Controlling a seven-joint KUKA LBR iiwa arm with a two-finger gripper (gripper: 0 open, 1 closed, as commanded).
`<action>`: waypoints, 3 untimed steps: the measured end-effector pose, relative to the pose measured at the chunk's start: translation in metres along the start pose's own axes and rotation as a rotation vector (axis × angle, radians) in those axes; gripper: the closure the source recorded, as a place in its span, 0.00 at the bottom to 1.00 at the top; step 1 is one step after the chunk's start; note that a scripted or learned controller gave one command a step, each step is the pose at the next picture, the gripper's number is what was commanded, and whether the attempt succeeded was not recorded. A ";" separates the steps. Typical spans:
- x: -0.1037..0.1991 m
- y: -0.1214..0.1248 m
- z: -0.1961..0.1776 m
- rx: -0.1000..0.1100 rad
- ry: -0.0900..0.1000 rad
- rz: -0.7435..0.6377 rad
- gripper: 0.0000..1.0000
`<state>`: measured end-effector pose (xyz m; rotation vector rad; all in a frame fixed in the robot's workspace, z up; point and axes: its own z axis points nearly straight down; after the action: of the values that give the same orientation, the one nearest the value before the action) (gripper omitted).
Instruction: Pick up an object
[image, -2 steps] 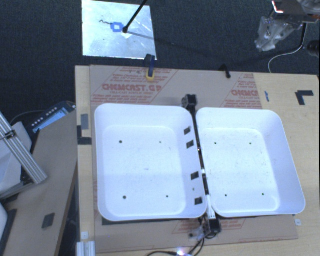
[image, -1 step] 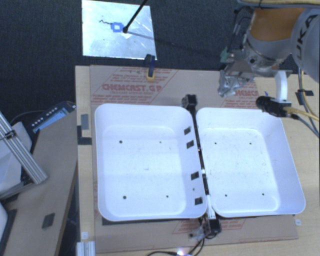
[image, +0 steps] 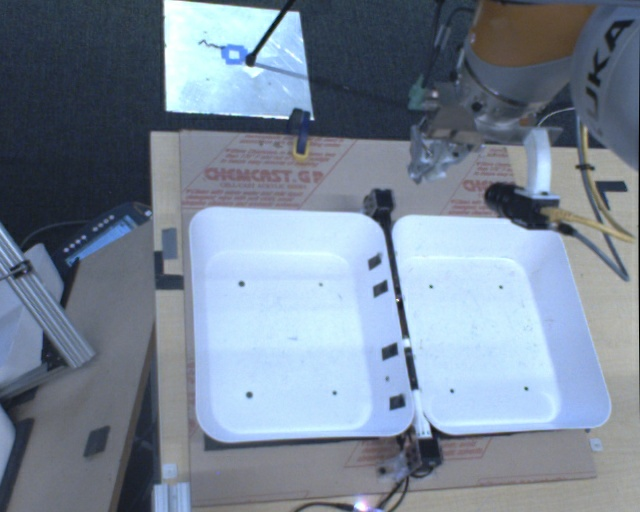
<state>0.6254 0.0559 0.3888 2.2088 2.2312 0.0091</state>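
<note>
Up at one o'clock, the gripper (image: 432, 165) is seen hanging over the bench's far edge, just beyond the back rim of the right bin (image: 575, 300). Whether anything is pinched there cannot be told; the metal parts are blurred together and too small to be read. Above it, the orange band (image: 520, 35) and grey arm (image: 610, 60) are cut off by the top edge of the frame.

Just to three o'clock of the gripper, a white bracket (image: 540, 165) and a black fitting (image: 515, 203) are seen beside the bin's far corner, with yellow cables (image: 600, 225) trailing off to the right.

No object to be picked can be made out in either bin: only small dark specks are seen on the floor of the right bin and of the left bin (image: 200, 300). The two bins are joined down the middle by a row of black clips (image: 385, 290).

At eleven o'clock, a blue and yellow clamp (image: 299, 135) is seen on the cardboard sheet (image: 260, 170), and beyond it a shiny plate (image: 235, 60) lies on dark carpet.
</note>
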 end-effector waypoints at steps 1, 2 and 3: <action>0.058 -0.049 0.097 0.014 -0.002 0.002 1.00; 0.122 -0.040 0.012 -0.005 0.002 -0.001 1.00; 0.123 -0.030 -0.148 -0.015 0.003 0.004 1.00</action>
<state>0.5932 0.1783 0.5369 2.2069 2.2214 0.0290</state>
